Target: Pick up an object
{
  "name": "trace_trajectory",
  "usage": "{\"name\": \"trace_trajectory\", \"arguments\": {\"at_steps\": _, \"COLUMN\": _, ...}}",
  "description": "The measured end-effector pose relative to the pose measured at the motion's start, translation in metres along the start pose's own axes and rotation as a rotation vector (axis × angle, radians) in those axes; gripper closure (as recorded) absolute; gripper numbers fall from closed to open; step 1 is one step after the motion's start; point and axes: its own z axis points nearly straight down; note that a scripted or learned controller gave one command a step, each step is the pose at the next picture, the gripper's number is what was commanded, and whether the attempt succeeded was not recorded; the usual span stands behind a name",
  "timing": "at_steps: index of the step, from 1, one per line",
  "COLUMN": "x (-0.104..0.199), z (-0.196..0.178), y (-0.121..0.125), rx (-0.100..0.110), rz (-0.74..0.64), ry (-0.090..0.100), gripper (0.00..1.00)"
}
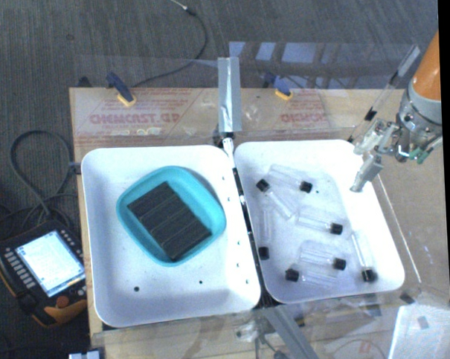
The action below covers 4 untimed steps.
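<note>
Right bin (375,206): clear tubes (316,223) lie left of gripper (366,172).

Two white bins (103,292) side by side. One teal bowl (136,197) holding one ridged black block (169,220) in left bin. Six clear tubes (284,176) with black caps in right bin. One handheld screen (44,265) at left.

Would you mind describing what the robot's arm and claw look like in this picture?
The arm enters at the upper right of the camera view, showing an orange band above a grey, metallic wrist section. Below it sits the claw, a pale silvery assembly with small dark fittings and a greenish detail near the wrist. One long, slim light-grey finger sticks out towards the right bin's rim. Any markings are too small to read.
</note>
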Motion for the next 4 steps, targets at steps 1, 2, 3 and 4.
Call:
{"name": "trace_trajectory", "arguments": {"at_steps": 1, "x": -0.008, "z": 0.032, "y": 0.004, "rx": -0.003, "rz": -0.479, "ry": 0.002, "gripper": 0.0}}
{"name": "trace_trajectory", "arguments": {"at_steps": 2, "x": 0.007, "z": -0.124, "y": -0.002, "rx": -0.003, "rz": -0.63, "ry": -0.001, "gripper": 0.0}}
{"name": "trace_trajectory", "arguments": {"at_steps": 3, "x": 0.029, "z": -0.032, "y": 0.032, "rx": -0.002, "rz": -0.732, "ry": 0.002, "gripper": 0.0}}
{"name": "trace_trajectory", "arguments": {"at_steps": 4, "x": 0.062, "z": 0.036, "y": -0.015, "rx": -0.001, "rz": -0.93, "ry": 0.003, "gripper": 0.0}}
